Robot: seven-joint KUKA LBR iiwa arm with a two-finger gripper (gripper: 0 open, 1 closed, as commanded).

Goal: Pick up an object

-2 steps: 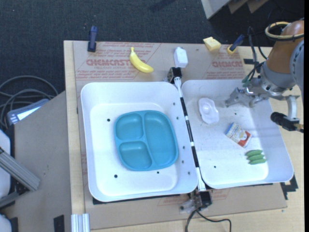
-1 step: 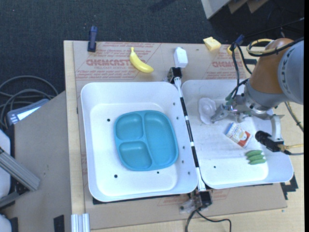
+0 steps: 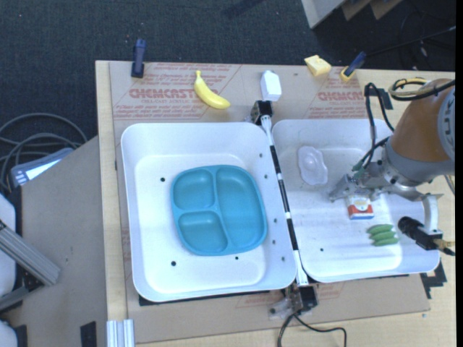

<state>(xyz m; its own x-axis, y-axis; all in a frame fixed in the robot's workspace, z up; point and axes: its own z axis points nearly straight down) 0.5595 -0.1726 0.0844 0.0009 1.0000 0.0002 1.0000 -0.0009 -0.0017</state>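
Camera view, single frame, looking down at a slant: wooden bench [image 3: 108, 194] with printed red lettering, bearing two shallow white plastic bins side by side, glossy, with rounded corners. Left bin [image 3: 145, 150] held a teal divided plate [image 3: 217, 210], smooth, rounded-rectangular, with three compartments, lying flat near the bin's middle. Right bin [image 3: 325, 255] held a clear plastic cup [image 3: 312, 165], translucent, lying toward the back left; a small red-and-white packet [image 3: 360, 210], flat and boxy, near the middle; and a green pea pod [image 3: 382, 233], bumpy and elongated, just beside the packet toward the front right. On the bench behind the bins: a yellow banana [image 3: 209, 92], curved and matte; a yellow wedge-shaped block [image 3: 317, 66]; a small white block [image 3: 271, 85]. Arm: grey body with orange band [image 3: 423, 132], reaching in from the right over the right bin, wrist bent downward, black cable looped alongside. Gripper [image 3: 354, 188]: metallic grey, low over the bin floor, directly above and behind the red-and-white packet, close to or touching its upper edge; whether it was spread or closed could not be told, and no object was seen held in it
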